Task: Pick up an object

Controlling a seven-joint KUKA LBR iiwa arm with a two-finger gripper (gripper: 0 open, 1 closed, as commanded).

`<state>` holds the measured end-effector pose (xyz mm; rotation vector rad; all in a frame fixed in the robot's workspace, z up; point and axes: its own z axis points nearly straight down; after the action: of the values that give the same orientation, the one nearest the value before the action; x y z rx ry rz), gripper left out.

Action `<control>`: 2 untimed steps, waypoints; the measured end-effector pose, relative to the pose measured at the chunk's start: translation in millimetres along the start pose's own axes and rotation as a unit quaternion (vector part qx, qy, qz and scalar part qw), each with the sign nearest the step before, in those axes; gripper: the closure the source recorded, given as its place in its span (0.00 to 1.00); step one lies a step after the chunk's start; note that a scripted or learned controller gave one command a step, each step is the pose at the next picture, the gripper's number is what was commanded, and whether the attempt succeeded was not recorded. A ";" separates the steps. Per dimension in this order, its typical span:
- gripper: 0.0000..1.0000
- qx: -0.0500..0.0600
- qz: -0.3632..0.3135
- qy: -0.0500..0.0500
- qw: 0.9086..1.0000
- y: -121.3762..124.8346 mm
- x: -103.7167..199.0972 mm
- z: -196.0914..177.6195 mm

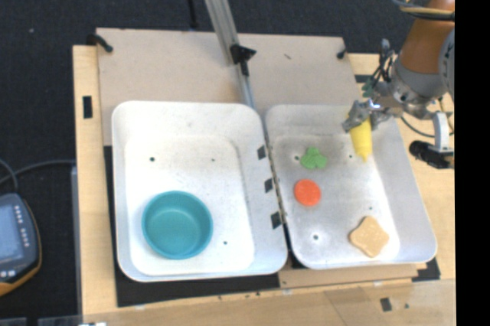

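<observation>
Gripper: your gripper [366,116] sits over the right bin's [406,187] far right part, just above the yellow object [361,141].
Fingers: you cannot tell whether they are apart or together.
Yellow object: upright-looking, its top touching or just under the gripper.
Other items: green piece [313,159], orange ball [308,192], tan piece [369,236].
Left bin [153,133]: holds a teal bowl [177,224].
</observation>
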<state>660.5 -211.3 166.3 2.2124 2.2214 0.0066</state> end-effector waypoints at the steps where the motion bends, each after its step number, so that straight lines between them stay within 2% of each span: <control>1: 1.00 0.000 -0.001 0.000 1.000 -1.7 1.8 -45.6; 2: 1.00 0.001 -0.001 0.000 1.000 -0.8 0.3 -71.2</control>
<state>659.2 -210.8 237.5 2.2113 2.2259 0.0039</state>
